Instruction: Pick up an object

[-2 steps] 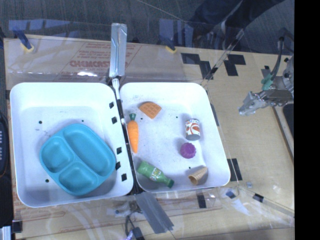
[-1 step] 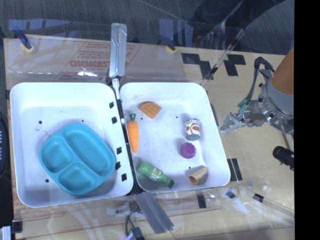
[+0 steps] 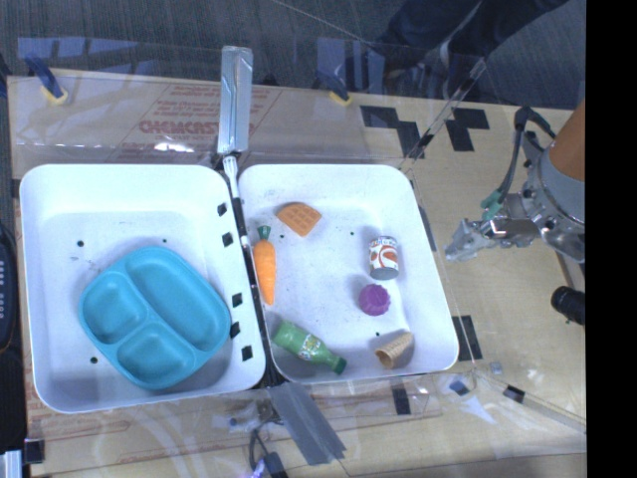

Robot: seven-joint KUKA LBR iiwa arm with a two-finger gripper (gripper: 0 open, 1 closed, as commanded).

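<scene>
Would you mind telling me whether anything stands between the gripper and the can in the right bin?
Only the right bin's low wall lies between the gripper and the can; nothing else visible.

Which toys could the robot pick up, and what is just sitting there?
Could be picked up: carrot, bread slice, can, purple ball, green bottle, cone.

Just sitting there: blue divided tray, left bin, right bin.

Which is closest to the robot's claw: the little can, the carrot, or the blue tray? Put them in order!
From the gripper:
1. Can, right bin, on its right side.
2. Carrot, right bin, by the left wall.
3. Blue tray, left bin.
</scene>
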